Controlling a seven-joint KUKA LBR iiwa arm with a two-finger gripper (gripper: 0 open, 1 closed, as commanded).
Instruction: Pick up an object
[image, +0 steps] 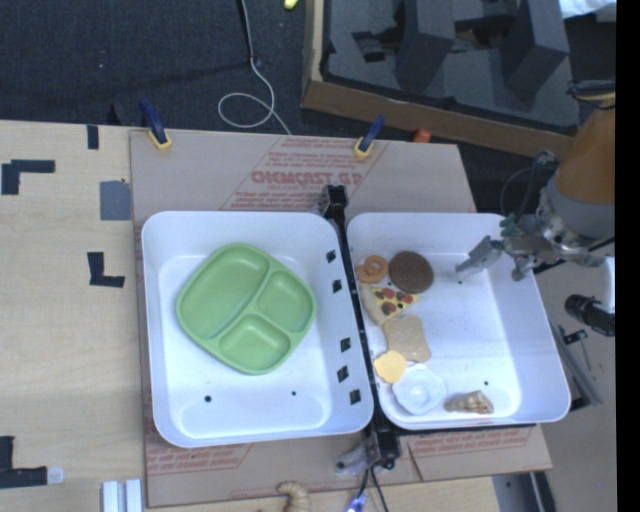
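Note:
The right bin (520, 345) holds several toy foods along its left side: a small donut (373, 268), a round brown cookie (410, 271), a pizza slice (391, 299), a piece of toast (407, 338), a yellow disc (390, 367) and a white cup (418, 390). A tan lump (469, 403) lies near the front wall. My gripper (498, 264) hangs over the bin's back right part, to the right of the cookie and apart from every item. Its two fingers are spread, so it is open with nothing between them.
The left bin (165, 330) carries a green divided plate (246, 308). A black hinge strip (346, 310) runs between the bins. Both sit on a cardboard sheet (300, 175) held by two clamps. The right half of the right bin's floor is bare white.

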